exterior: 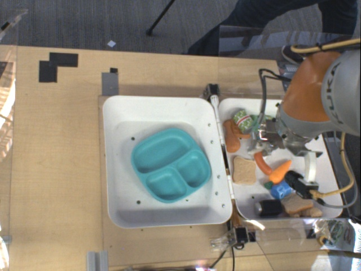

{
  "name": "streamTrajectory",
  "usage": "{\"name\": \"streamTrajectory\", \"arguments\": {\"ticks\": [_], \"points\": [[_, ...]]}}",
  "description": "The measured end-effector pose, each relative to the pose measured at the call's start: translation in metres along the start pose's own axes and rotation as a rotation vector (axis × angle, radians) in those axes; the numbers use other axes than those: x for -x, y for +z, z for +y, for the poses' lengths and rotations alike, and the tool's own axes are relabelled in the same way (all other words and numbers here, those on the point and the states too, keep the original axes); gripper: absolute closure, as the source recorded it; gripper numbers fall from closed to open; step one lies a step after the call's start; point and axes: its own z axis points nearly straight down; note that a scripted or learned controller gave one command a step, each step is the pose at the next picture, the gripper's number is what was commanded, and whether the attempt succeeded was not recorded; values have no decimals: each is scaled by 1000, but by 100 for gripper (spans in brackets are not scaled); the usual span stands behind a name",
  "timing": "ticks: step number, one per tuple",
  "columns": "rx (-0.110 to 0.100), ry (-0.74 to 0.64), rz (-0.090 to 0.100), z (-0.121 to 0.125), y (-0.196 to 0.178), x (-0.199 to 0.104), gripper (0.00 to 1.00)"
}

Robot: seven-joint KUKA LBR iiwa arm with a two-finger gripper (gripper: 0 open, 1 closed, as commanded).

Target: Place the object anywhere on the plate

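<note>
Clutter is your risk: around the gripper (264, 141) (I cannot tell its grip) carrot (278, 171) and bread (244, 171) crowd, well apart from the teal plate (169, 164).

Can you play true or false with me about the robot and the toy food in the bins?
1. The blue plate sits in the left bin. True.
2. There is a carrot on the plate. False: the carrot lies in the right bin.
3. The claw is above the right bin. True.
4. The slice of bread is on the wooden bench. False: it lies in the right bin.
5. The plate has three sections. True.
</note>
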Motion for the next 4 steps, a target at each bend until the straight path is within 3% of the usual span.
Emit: {"name": "streamTrajectory", "arguments": {"ticks": [1, 2, 3, 4], "points": [[-1, -53, 3, 19, -3, -65, 100], [-1, -47, 1, 19, -3, -61, 0], [5, -57, 1, 21, -15, -63, 100], [-8, -16, 5, -27, 2, -132, 100]]}}
